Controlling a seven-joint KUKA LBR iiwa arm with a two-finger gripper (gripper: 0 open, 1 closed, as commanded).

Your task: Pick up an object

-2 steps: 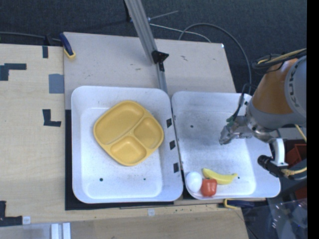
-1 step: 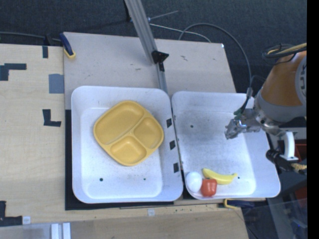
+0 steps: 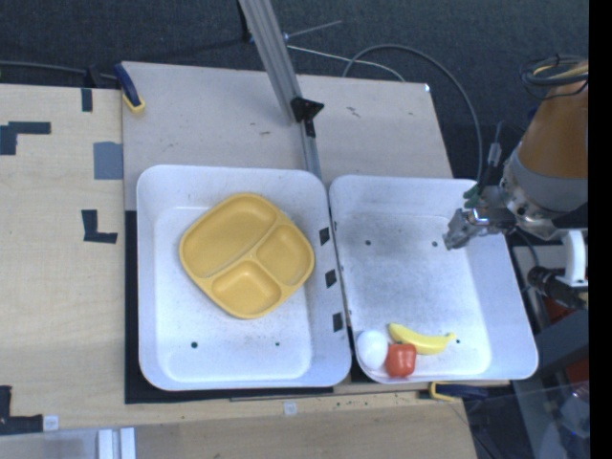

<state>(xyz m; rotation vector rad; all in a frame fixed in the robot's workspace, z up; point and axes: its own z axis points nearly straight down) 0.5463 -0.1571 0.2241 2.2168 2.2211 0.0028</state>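
Two shallow white plastic bins sit side by side on a pale wooden tabletop, seen from above at a slant. The left bin holds a yellow plastic divided plate with three compartments, lying near its middle. In the right bin, three small items cluster at the near edge: a white ball, a red pepper-shaped toy touching it, and a yellow toy banana just beyond. The grey arm's gripper hovers over the right bin's far right part, well apart from that cluster; whether it is wide or narrow cannot be told.
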